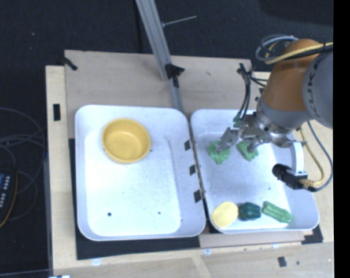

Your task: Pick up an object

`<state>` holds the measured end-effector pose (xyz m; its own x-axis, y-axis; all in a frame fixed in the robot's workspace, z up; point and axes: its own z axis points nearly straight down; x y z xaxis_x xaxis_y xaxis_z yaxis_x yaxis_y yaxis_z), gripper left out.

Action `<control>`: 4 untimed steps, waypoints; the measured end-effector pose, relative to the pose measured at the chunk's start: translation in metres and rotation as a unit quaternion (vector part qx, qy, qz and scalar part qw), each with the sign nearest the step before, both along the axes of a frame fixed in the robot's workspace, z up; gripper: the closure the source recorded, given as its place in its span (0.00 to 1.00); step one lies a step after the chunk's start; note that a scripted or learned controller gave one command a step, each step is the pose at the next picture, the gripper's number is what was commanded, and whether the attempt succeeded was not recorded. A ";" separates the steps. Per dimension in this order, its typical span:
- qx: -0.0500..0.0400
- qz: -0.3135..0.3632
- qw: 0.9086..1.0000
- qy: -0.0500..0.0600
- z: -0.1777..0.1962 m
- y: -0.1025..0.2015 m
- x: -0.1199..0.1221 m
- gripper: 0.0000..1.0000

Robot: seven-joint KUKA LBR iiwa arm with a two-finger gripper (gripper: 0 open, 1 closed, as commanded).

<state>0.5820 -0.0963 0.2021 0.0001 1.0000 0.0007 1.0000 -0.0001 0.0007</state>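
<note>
Green pads tip the two fingers of the gripper (234, 152), which hangs over the upper part of the right bin (296, 220) with its fingers spread apart and nothing between them. One fingertip (217, 154) sits close to the divider between the bins, the other (247, 150) further to the right, and both are low over the white floor, though whether they touch it cannot be told. Above them the metal finger links rise into the wrist, topped by the orange band (287, 91) and the grey arm (322, 91) coming in from the right, with cables looping around it. Just beside the wrist, a black fitting with a yellow cable (291, 177) hangs over the right side of the same bin. Along the near edge of that bin lie three small things in a row: a pale yellow lump (224, 214), a dark green piece (249, 211) touching it, and a lighter green piece (276, 212) just beside that, all well apart from the fingers. In the left bin (128, 213) a yellow bowl (126, 140) stands upright near the far corner. Both bins rest on a wooden bench (117, 74), and a grey metal post (154, 30) slants up from behind them.
</note>
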 end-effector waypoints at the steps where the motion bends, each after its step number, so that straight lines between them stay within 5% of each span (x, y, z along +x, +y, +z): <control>1: 0.000 0.000 1.000 0.003 -0.061 0.000 -0.006 0.00; 2: -0.001 0.000 1.000 0.002 -0.103 -0.001 -0.007 0.00; 3: 0.000 -0.001 1.000 -0.001 -0.091 -0.001 -0.006 1.00; 4: -0.001 -0.001 1.000 -0.002 -0.035 -0.011 -0.001 1.00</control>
